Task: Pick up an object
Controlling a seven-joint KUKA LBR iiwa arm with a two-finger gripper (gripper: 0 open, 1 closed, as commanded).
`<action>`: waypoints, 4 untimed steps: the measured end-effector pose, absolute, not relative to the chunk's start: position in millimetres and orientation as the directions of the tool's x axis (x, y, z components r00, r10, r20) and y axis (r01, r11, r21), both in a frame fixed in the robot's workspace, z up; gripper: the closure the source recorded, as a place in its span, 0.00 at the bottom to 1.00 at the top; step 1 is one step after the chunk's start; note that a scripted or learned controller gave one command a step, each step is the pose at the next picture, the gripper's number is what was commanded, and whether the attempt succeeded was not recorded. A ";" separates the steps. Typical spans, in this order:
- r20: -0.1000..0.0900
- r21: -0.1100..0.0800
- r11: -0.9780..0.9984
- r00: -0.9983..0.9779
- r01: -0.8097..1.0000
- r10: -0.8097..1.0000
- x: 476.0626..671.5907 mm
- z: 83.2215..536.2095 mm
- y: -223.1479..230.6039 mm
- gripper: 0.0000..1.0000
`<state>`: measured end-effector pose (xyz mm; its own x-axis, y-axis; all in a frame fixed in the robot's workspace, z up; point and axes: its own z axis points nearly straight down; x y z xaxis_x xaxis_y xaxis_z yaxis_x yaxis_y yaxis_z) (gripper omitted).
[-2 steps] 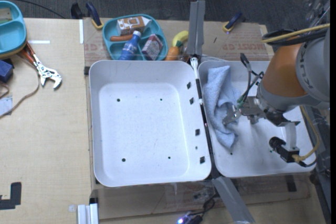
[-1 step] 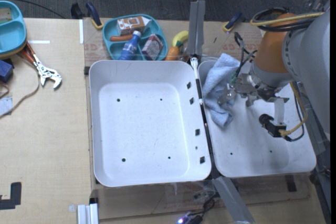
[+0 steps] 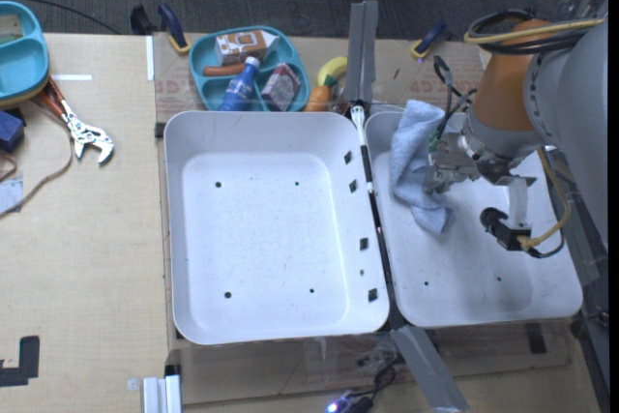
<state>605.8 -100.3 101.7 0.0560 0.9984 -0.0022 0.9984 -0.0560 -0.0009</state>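
Note:
A crumpled light blue cloth (image 3: 414, 160) lies in the back left part of the right bin (image 3: 474, 290), draped partly up against its left wall. My gripper (image 3: 442, 179) comes in from the right below the orange wrist band and presses down onto the cloth's right side. Its tip is buried among the folds. The cloth rests on the bin floor and is not lifted.
The left bin (image 3: 174, 208) stands beside the right one. Behind the bins are a teal tray (image 3: 205, 80) with a bottle and small packs, a banana (image 3: 332, 70) and a grey post (image 3: 363, 44). A wrench (image 3: 87, 140) and a blue tray (image 3: 19, 53) lie at the far left.

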 end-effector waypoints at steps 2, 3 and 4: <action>-0.002 0.000 -0.020 0.020 1.000 1.000 592.9 138.5 -127.8 0.00; -0.001 -0.002 0.001 -0.001 1.000 1.000 583.1 121.0 -153.1 0.00; -0.002 0.003 0.007 -0.007 1.000 1.000 659.1 93.8 -119.9 0.00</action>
<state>659.1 -119.9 93.8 -0.0070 1.0000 -0.0016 1.0000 0.0071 0.0029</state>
